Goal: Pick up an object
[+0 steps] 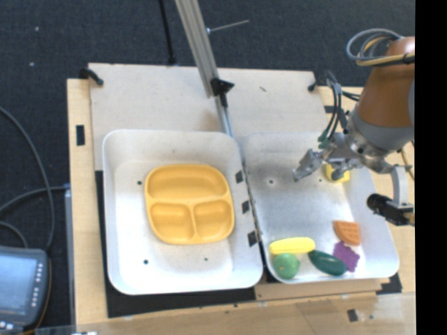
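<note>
We see the gripper (323, 165) over the right bin (307, 208), but we cannot tell its grip. A small yellow object (339, 175) sits just beside it; other toys lie along the near edge.

The arm (383, 110) has a broad orange band above a grey wrist, looped grey cables on top, and a grey metal hand (318, 163).

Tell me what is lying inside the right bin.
In the right bin: a banana, a green ball, a dark green piece, a purple piece, an orange piece. The gripper partly covers a yellow thing.
</note>
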`<state>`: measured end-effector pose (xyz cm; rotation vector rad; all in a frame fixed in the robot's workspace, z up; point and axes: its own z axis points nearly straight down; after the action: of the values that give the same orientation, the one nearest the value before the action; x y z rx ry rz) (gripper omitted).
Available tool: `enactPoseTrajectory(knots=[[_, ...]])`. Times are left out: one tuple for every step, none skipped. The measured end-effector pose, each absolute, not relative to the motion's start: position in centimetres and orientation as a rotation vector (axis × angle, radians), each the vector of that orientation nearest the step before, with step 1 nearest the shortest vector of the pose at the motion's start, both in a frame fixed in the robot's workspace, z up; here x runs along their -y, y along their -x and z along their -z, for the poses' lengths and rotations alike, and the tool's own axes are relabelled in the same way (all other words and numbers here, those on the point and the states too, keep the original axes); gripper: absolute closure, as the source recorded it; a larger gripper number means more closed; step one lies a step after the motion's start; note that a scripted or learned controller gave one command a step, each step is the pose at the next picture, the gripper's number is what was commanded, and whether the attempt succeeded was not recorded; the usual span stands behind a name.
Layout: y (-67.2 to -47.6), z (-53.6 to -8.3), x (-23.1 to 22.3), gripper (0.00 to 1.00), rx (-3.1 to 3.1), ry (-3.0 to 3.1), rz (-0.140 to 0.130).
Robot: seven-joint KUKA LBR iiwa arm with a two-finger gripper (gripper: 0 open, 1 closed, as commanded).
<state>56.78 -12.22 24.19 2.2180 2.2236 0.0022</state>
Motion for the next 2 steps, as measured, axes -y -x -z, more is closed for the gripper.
enactPoseTrajectory(knots=[[-56.8,-24.2,12.2,0.0,-2.222,-2.219,-0.002],[-56.3,-17.9,12.3,0.0,-2.222,-2.225,0.007]])
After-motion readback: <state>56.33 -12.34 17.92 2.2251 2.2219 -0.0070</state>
